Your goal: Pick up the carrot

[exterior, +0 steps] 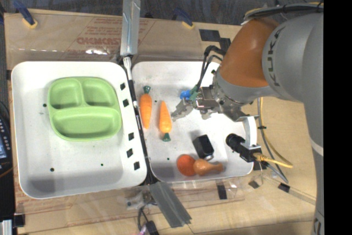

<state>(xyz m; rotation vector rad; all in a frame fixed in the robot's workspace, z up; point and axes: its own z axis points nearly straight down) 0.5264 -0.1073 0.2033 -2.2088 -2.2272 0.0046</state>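
Two orange carrots lie in the right bin (165,71). One carrot (146,110) rests against the bin's left wall, its green tip pointing to the far side. The other carrot (164,117) lies just to its right, its green tip toward the near side. My gripper (180,111) hovers a short way to the right of the second carrot, reaching in from the right, apart from both carrots. Neither carrot is in its grasp.
A black block (203,146) lies in the right bin near my wrist. A red-orange round thing (186,164) and a brown piece (209,167) sit by the near wall. A green divided plate (84,108) sits in the left bin (33,173).
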